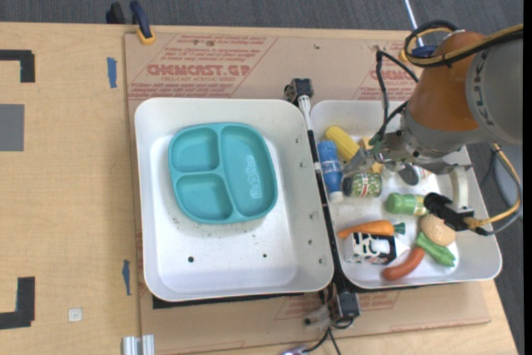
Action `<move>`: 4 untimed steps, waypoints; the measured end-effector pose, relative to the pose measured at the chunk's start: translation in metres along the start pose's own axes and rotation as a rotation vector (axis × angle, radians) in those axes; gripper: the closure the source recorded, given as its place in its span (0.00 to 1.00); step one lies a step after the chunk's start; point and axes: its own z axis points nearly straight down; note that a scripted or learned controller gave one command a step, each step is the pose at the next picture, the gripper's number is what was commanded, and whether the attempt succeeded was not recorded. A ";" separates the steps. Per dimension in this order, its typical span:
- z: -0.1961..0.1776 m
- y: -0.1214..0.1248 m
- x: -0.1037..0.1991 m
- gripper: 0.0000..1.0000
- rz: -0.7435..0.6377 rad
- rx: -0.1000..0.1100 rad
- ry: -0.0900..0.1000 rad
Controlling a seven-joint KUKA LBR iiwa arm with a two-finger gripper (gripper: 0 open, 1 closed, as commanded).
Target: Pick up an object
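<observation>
Left bin (158, 179): on the table (58, 204), touching the right bin along its right edge.
Teal three-compartment plate (223, 173): in the left bin, toward its far left part.
Right bin (482, 262): right of the left bin, under the arm.
Yellow corn cob (342, 141): far left part of the right bin.
Blue bottle (330, 167): just left of the corn cob, along the bin's left wall.
Orange carrot (366, 229): near the blue bottle, on its near side.
Red sausage (403, 263): near edge of the right bin, right of the carrot.
Hand (378, 158): above the right bin's far part, just right of the corn cob.

Overhead, slanted onto both bins (150, 179)
</observation>
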 end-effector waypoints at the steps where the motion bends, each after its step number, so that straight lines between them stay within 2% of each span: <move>1: 0.001 -0.002 0.000 0.00 0.099 -0.002 0.000; 2: 0.001 -0.002 0.000 0.00 0.050 -0.002 -0.001; 3: 0.009 -0.009 0.001 0.00 0.079 0.022 0.002; 4: 0.027 0.051 -0.013 0.00 0.292 0.033 0.001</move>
